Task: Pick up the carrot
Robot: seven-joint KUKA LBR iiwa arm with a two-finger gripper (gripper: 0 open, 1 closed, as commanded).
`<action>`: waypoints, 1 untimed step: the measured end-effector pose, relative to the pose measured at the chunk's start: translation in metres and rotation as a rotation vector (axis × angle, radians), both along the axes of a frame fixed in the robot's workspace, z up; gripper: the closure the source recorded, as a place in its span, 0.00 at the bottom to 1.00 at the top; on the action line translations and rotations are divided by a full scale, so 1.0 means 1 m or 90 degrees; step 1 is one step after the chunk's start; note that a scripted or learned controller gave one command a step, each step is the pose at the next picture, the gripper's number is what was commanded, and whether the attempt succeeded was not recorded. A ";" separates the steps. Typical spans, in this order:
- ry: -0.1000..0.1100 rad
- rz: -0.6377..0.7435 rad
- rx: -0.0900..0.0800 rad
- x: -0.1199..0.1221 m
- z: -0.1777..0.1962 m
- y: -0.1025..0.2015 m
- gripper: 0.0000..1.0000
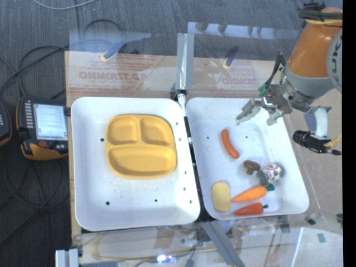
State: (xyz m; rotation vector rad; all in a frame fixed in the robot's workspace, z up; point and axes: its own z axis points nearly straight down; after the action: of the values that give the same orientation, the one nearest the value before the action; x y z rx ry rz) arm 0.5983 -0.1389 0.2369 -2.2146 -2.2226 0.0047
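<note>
The gripper point(260, 112) hangs over the upper part of the right bin point(289, 149), its two fingers spread apart with nothing between them. The carrot point(250, 194) lies well below it, near the bin's lower edge, just above a red chili pepper point(248, 209). A pale yellow potato-like piece point(221, 196) sits to the carrot's left. A sausage point(229, 143) lies below-left of the gripper, a brown mushroom point(251, 166) and a red-and-white round toy point(272, 172) further down. The left bin point(89, 199) holds a yellow divided tray point(142, 146).
</note>
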 end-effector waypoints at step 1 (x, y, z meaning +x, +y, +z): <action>0.000 0.073 0.001 -0.109 -0.043 -0.022 0.00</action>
State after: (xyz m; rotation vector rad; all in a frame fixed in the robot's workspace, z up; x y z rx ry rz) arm 0.4889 -0.1611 0.1939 -2.0825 -2.3452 0.0038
